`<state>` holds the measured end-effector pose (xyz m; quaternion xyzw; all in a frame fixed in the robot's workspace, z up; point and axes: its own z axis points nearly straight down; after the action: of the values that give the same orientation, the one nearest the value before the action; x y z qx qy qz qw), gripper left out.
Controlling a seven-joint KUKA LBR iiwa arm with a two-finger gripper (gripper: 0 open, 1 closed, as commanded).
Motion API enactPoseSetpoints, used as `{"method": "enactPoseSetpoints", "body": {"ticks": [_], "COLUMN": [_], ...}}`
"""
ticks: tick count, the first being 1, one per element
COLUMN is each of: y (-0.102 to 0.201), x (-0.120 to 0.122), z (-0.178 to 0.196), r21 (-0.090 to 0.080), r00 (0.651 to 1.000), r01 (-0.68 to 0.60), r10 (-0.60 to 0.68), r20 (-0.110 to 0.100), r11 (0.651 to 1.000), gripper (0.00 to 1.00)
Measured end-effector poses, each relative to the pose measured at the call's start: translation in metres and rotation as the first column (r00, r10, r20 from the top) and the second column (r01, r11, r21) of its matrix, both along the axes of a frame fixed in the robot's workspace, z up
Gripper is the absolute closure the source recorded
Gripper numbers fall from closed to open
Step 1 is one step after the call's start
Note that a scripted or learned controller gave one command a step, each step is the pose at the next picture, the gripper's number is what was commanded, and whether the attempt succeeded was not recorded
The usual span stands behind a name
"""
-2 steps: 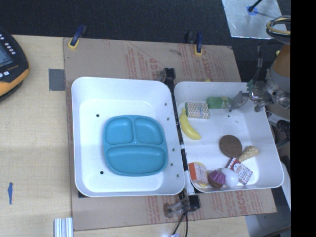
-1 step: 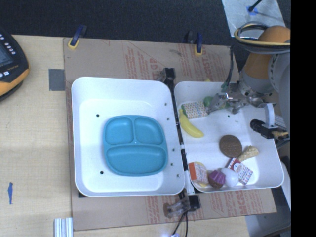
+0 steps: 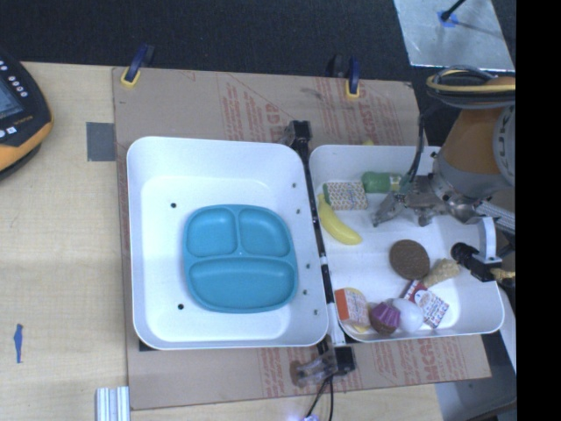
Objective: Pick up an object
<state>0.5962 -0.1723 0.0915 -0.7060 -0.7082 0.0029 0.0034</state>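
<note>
Hard to read the gripper (image 3: 405,209): metal fingers (image 3: 386,210) apparently spread over the right bin (image 3: 491,318), pinching nothing, though partly hidden by the wrist. Arm cut off at the right edge. Green object (image 3: 379,181) half hidden behind it. Below: banana (image 3: 338,225), brown disc (image 3: 409,258), ice-cream cone (image 3: 436,274), packets crowded along the near rim. Left bin (image 3: 153,174) with 1 blue tray (image 3: 238,258), open room around.
</note>
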Motion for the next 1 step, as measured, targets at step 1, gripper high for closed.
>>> {"method": "enactPoseSetpoints", "body": {"ticks": [1], "y": [0.0075], "x": [0.0613], "z": [0.0001], "r21": [0.000], "r00": [1.000], "r01": [-0.004], "r10": [0.004], "r20": [0.004], "r11": [1.000], "gripper": [0.00]}}
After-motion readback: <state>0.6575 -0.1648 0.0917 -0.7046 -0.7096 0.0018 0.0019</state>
